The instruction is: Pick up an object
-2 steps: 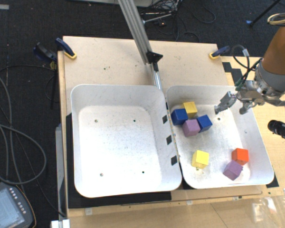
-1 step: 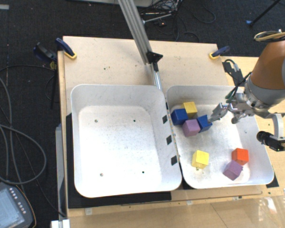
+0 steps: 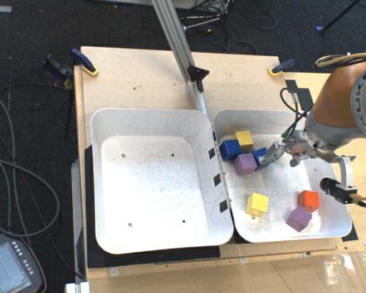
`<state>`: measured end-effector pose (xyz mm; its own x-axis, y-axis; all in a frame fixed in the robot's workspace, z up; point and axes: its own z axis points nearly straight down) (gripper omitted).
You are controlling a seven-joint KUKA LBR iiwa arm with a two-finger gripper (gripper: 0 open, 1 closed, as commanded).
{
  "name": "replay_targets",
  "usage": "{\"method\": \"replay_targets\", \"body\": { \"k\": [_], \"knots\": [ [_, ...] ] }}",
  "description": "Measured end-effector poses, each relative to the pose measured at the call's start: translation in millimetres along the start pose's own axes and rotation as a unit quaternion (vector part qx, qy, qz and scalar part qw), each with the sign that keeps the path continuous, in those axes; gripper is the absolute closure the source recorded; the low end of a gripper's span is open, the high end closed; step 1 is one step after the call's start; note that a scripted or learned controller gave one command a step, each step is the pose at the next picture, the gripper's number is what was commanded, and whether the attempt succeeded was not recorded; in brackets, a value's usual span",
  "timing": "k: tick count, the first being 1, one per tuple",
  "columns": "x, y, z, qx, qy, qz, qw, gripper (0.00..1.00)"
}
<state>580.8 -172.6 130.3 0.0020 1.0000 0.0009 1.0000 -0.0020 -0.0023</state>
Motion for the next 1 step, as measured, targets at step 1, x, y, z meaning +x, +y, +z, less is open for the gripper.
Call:
{"method": "replay_targets", "body": {
  "k": [1],
  "knots": [
    [-0.5, 1.3, -12.7, -0.003, -0.001, 0.000, 1.0000, 1.00]
  ]
}}
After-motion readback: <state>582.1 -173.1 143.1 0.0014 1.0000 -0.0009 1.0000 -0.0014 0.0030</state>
